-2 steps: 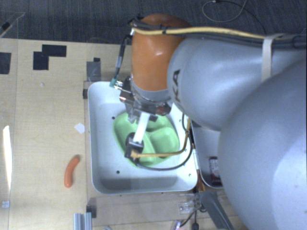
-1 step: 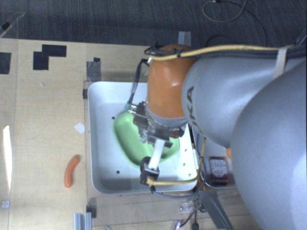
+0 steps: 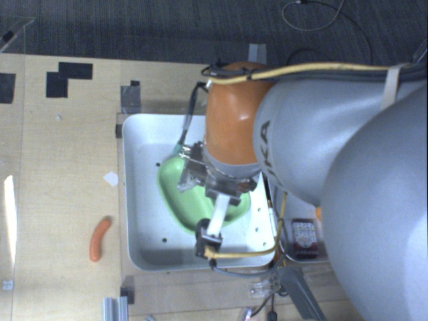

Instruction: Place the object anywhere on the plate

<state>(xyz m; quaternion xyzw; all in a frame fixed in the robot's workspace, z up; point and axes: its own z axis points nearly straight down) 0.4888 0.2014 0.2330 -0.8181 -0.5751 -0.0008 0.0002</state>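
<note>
**Arm hides much of the plate**

The grey arm covers the right side. Below its orange band, the gripper sits over the green plate in the white bin. I cannot tell if the gripper is open or shut, or has hold of anything. The orange sausage lies on the bench left of the bin, well apart from the plate.
</note>
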